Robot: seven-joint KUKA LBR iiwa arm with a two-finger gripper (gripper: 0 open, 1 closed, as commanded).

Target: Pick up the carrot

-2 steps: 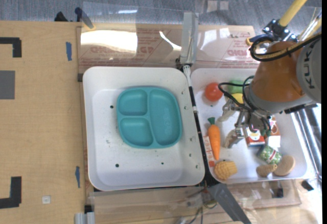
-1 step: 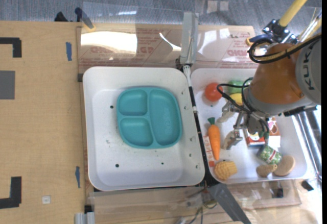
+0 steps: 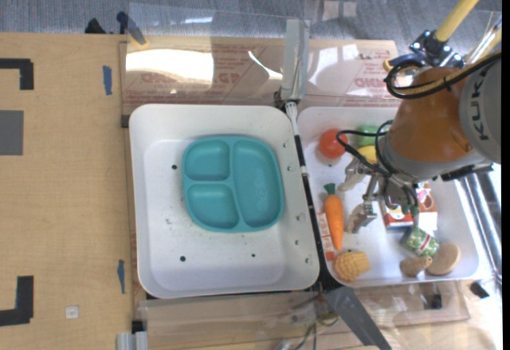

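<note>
My hand [image 3: 368, 198] hangs low in the right bin [image 3: 470, 257], right of frame centre, and I cannot tell how it is set; nothing shows in its grip. The carrot [image 3: 334, 215] lies just to its left, by the bin's left wall, long axis running up and down the frame, green top uppermost. It looks smooth, tapered and plastic. Below it sits a knobbly yellow corn [image 3: 351, 264]; above, a round tomato [image 3: 331, 143]. A glossy teal tray [image 3: 234, 183] fills the left bin. I judge a short leftward shift is needed.
</note>
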